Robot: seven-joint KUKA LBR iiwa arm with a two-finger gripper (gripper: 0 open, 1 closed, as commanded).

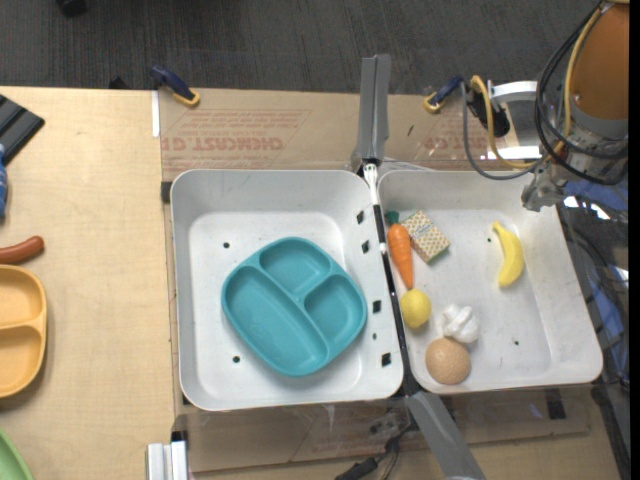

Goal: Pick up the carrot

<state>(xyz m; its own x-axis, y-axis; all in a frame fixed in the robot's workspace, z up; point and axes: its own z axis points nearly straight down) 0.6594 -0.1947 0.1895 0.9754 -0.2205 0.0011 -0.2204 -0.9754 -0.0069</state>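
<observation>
Where the right white bin (560, 363) meets its left wall, we note the slim orange carrot (401, 254), yellow lemon (415, 308) touching below, gripper (540, 190) grasp undeterminable.

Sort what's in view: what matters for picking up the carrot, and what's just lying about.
For the job: carrot by the right bin's left wall; arm at upper right.

Lying about: banana, lemon, patterned block, white piece, tan ball, teal divided plate in the left bin.
</observation>
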